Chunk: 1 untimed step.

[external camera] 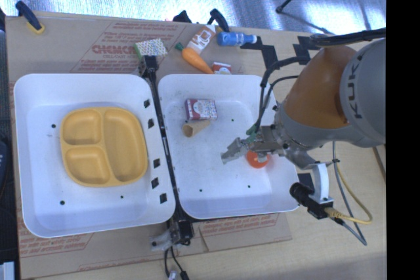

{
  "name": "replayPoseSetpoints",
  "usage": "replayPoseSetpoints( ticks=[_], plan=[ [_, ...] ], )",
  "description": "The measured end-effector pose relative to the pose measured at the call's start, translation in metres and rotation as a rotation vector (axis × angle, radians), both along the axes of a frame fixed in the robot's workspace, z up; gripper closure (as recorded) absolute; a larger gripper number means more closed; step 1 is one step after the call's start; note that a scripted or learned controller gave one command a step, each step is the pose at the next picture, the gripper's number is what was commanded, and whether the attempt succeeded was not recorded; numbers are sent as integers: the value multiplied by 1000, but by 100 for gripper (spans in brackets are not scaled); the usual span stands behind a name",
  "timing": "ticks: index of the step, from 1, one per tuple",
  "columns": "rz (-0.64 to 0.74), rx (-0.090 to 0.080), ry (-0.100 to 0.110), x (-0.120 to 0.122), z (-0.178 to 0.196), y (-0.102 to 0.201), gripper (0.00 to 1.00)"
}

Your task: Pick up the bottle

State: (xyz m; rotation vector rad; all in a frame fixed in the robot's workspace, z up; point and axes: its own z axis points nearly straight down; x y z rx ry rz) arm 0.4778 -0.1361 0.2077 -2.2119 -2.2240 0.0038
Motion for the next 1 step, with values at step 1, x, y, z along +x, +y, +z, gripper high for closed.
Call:
replayPoseSetpoints(
  ticks=[1],
  plan=[
    [-125,-1,-1,26,-116,29,0]
  ],
)
